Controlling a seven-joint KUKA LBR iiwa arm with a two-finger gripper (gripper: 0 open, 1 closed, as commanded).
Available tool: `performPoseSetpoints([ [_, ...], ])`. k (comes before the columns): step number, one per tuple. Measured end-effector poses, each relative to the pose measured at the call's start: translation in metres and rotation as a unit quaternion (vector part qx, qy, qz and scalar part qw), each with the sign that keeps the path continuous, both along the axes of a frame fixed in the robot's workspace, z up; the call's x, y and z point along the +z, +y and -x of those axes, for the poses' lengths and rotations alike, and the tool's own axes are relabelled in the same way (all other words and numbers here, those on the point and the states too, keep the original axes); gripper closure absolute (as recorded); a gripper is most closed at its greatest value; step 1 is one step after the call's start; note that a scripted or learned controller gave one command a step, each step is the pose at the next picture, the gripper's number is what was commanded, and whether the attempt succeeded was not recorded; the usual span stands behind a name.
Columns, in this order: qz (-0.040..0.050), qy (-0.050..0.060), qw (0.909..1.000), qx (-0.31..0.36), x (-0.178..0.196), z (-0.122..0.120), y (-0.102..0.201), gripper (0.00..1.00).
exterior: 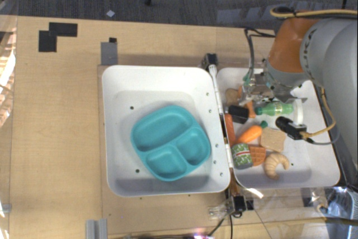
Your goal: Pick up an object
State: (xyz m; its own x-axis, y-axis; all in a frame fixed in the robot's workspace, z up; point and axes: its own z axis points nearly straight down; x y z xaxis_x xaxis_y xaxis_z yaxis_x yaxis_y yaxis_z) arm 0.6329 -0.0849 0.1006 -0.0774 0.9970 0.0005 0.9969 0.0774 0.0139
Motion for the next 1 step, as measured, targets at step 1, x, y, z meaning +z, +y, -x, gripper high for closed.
performPoseSetpoints([
  [1,0.0003,-0.003,0.9991,0.042,0.106,0.006,0.0605,1.0],
])
